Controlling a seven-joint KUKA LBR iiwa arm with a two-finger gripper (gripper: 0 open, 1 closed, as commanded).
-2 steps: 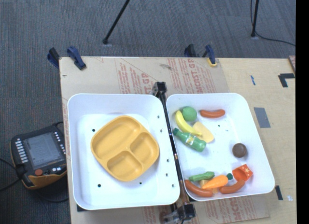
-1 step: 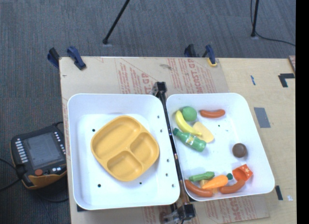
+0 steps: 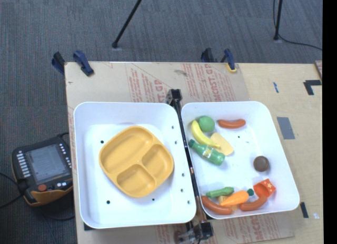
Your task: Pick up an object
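Right bin (image 3: 274, 127): small toy foods inside.
Brown round ball (image 3: 261, 163): at 3 o'clock, lying alone.
Orange plastic carrot (image 3: 235, 197): at 6 o'clock, touching a red sausage (image 3: 217, 207).
Gripper: state cannot be told.

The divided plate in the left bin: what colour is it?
Yellow-orange; the divided plate shows best in the camera view.

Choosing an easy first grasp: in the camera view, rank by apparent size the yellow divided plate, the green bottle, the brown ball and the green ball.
1. Yellow divided plate
2. Green bottle
3. Green ball and brown ball: look alike, unranked.
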